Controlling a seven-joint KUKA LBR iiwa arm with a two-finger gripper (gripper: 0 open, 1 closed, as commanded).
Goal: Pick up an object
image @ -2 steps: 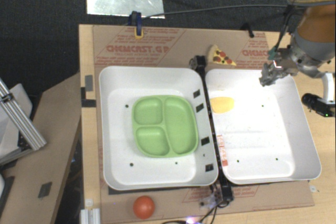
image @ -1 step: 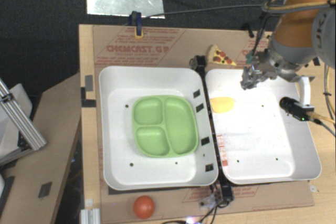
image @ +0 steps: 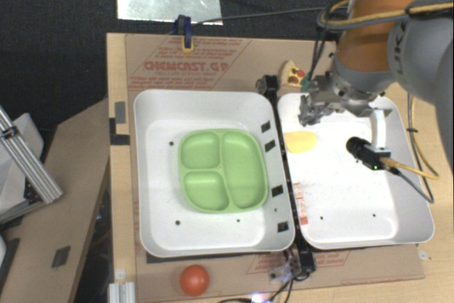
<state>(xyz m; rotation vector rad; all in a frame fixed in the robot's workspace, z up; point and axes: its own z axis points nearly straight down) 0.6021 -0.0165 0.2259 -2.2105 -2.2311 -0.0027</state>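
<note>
A flat yellow object (image: pixel 300 142) lies in the right white bin (image: pixel 355 216), near its left wall toward the back. My gripper (image: pixel 309 115) hangs just above and behind this yellow object, pointing down at the bin's back left area. Nothing shows between the fingers. The grey arm with its orange band reaches in from the upper right.
The left white bin (image: pixel 159 152) holds a green divided tray (image: pixel 221 169). A small yellow and red object (image: pixel 292 73) lies on the board behind the right bin. A red ball (image: pixel 194 279) rests on the board in front of the left bin.
</note>
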